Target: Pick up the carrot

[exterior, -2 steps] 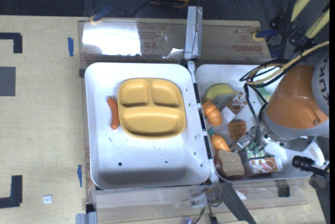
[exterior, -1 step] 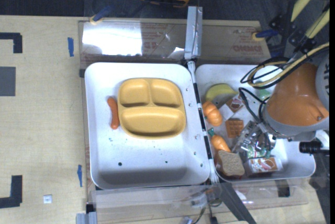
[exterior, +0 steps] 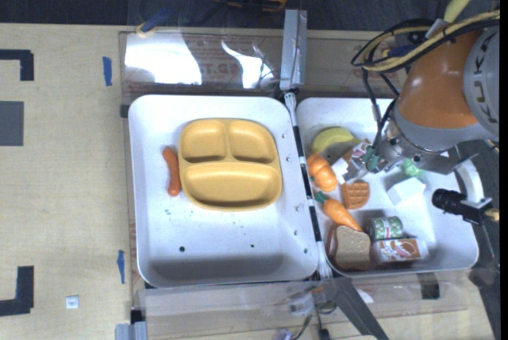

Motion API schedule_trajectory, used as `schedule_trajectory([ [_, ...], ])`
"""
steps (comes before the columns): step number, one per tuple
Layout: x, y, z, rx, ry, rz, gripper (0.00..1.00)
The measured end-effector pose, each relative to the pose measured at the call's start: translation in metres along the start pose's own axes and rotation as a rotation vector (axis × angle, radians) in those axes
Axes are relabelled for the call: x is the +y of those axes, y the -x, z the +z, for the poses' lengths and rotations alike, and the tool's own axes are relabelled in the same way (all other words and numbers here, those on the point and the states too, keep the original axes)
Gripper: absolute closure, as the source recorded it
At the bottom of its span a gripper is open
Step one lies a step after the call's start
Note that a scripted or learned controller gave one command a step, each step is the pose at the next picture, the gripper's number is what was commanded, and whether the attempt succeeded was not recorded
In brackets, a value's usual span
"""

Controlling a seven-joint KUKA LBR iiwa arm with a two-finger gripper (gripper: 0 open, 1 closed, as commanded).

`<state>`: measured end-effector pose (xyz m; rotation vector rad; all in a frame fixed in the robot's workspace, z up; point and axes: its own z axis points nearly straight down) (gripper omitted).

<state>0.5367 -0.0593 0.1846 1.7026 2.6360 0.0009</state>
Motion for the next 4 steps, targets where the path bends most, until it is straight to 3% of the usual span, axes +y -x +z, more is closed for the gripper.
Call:
schedule_trajectory([
  [1, 0.005, -0.079, 0.0, 0.004, -0.005, 0.007, 1.0],
  [2, 0.027, -0.132, -0.02, 0.001, -0.003, 0.361, 1.0],
  [3, -0.007, -0.126, -0.025, 0.003, -0.008, 0.396, 1.0],
  [4, 0.007, -0.018, -0.019, 0.001, -0.003, 0.482, 1.0],
])
